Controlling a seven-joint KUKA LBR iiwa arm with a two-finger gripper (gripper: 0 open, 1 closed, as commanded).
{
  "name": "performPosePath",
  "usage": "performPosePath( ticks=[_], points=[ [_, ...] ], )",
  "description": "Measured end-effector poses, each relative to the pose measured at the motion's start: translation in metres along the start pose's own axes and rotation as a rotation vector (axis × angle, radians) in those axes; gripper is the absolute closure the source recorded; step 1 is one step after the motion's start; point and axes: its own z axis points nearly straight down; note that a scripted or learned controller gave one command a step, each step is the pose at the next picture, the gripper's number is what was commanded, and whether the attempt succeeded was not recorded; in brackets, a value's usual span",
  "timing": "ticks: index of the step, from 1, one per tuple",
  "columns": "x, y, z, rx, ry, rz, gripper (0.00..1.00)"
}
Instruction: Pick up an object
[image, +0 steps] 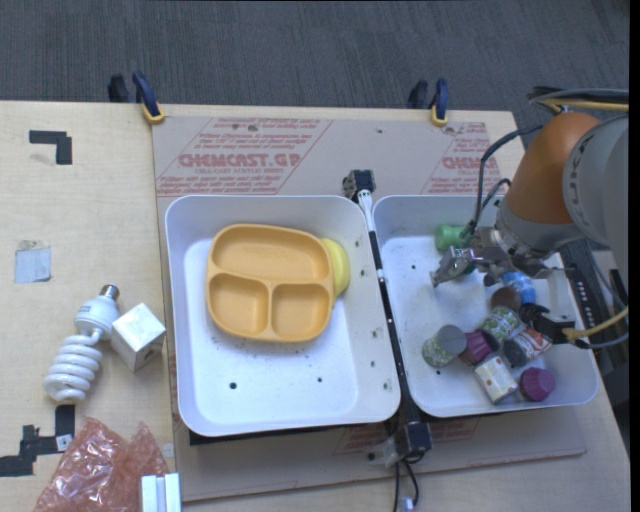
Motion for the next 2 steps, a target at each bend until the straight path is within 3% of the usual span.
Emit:
performPosePath(
  ticks=[1, 2],
  points=[
    [-0.052, -0.056, 0.000, 0.003, 0.009, -0.004, 0.00],
    [-0.055, -0.055, -0.010, -0.002, 0.002, -0.001, 1.00]
  ],
)
